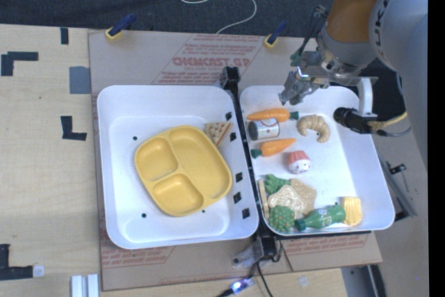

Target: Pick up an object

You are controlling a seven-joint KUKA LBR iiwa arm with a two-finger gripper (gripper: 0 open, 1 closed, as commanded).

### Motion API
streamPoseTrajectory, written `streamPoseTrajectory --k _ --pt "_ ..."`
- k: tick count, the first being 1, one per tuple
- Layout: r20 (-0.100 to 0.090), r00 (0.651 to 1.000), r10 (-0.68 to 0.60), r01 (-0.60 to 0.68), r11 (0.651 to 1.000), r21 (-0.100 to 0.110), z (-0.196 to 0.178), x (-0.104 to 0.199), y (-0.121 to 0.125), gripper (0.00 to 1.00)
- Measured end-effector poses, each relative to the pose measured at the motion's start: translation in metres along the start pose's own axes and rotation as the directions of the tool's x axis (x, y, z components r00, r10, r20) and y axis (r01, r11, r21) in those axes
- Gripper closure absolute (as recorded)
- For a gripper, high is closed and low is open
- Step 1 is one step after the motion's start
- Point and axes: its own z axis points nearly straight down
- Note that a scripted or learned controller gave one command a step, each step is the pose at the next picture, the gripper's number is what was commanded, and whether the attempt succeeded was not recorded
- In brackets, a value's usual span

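**Arm hovering at the top of the right bin, nothing grabbed**

So you're looking at the arm (375,3) reaching in from the upper right of the frame, and the gripper (295,92) is hanging over the upper left corner of the right bin (368,170). Its tip is sitting just above the upper carrot (268,115), close to it, but I can't tell if it's touching. The jaws are too dark and bunched up for me to tell if they're apart or together, and nothing is showing between them.

Stuff you're seeing lying in the right bin: a small can (265,129) right under that carrot, a second carrot (277,147) below the can, a croissant (314,126) to the right, a little red and white piece (298,162) in the middle, and a pile of greens plus a cracker-looking thing (288,199) along the bottom edge, with a green bottle (321,218) and a corn cob (351,209) beside it.

The left bin (118,149) is holding a yellow divided tray (182,169), with a waffle-like wedge (218,130) poking out at its upper right.

Both bins are sitting on cardboard on the bench (35,170).
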Motion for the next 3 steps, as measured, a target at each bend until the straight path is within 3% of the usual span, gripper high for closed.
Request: streamPoseTrajectory --k 1,3 --pt "0.000 1.000 -0.001 0.001 1.000 0.000 -0.003 0.054 -0.031 1.00" --pt "0.001 1.000 0.004 -0.004 1.000 0.001 0.009 0.072 -0.037 1.00"
